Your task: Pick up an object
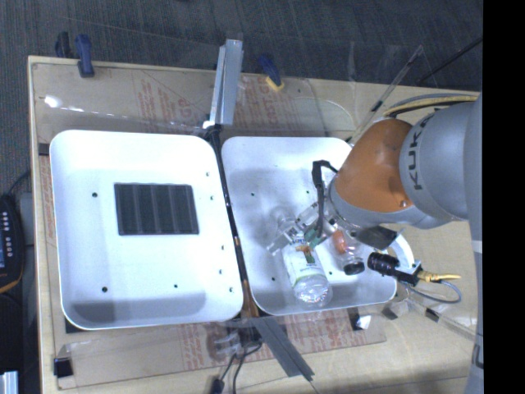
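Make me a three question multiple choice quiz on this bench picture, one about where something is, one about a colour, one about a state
1. Where does the clear plastic bottle lie?
A. in the left bin
B. in the right bin
C. on the floor

2. What colour is the band above the arm's wrist?
A. orange
B. green
C. blue

3. How does the bottle lie?
A. upright on its base
B. on its side
C. hanging in the air

Answers:
1 B, the bottle rests near the front of the right bin, while the left bin holds a dark ribbed rectangle.
2 A, the band above the wrist reads plainly orange against the grey arm.
3 B, its long body stretches flat along the bin floor.
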{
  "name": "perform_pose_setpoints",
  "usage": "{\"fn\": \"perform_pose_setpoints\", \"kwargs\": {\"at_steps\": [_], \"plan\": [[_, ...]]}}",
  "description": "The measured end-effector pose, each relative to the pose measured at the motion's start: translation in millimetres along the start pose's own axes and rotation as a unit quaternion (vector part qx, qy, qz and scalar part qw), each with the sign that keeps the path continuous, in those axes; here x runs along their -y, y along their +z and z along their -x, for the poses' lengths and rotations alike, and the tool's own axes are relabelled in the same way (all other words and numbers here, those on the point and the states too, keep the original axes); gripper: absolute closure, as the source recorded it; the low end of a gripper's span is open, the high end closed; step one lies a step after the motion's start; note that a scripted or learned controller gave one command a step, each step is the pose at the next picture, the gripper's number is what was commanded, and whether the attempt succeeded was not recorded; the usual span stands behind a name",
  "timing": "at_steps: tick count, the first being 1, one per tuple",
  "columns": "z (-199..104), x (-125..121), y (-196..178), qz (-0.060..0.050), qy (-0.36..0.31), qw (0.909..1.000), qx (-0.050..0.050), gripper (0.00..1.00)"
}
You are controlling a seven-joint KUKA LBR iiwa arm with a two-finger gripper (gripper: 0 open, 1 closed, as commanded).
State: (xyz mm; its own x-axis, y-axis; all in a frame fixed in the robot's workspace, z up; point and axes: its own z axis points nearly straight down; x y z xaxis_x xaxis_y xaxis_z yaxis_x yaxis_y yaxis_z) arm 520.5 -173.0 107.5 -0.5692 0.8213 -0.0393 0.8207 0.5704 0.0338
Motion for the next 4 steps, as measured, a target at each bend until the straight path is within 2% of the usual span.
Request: {"fn": "perform_pose_setpoints", "kwargs": {"at_steps": [1, 2, 3, 4], "plan": [[30, -4, 14, -0.017, 0.132, 0.9910, -0.015, 0.00], [28, 22, 2, -0.013, 0.008, 0.9998, -0.015, 0.00], [51, -7, -28, -0.018, 0.034, 0.9991, -0.019, 0.00], [33, -4, -30, -0.018, 0.014, 0.9995, -0.021, 0.00]]}}
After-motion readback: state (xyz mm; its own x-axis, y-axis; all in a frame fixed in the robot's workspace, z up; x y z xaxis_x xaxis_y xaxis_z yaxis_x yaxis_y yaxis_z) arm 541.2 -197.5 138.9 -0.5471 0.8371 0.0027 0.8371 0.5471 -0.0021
